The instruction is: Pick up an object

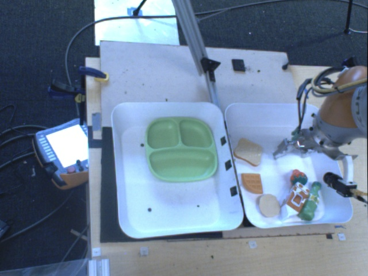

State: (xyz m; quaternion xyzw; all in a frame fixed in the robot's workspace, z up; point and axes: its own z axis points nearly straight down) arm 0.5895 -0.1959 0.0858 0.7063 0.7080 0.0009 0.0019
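Objects for picking lie in the right bin [345,214], gathered toward the desk's near right corner. Nearest the front edge sit a round tan piece [268,205], an orange-and-white carton-like toy [296,198] and a green bottle [309,204], the last two touching. Just behind them lie an orange cracker-like square [252,183] and a small red-and-green item [298,176]. Farther back, toward the bin's left wall, rests a slice of toast [248,152].

Over the middle of the right bin, the tool [283,148] hangs at the end of the grey arm [339,117] that comes in from the desk's right edge. Its metal tips point left, toward the toast, which is near but apart from them. The red-and-green item sits just in front of the tool. Nothing shows between the fingers; how far they are spread I cannot tell.

A green divided plate [181,149] occupies the left bin [132,211], well apart from the tool.
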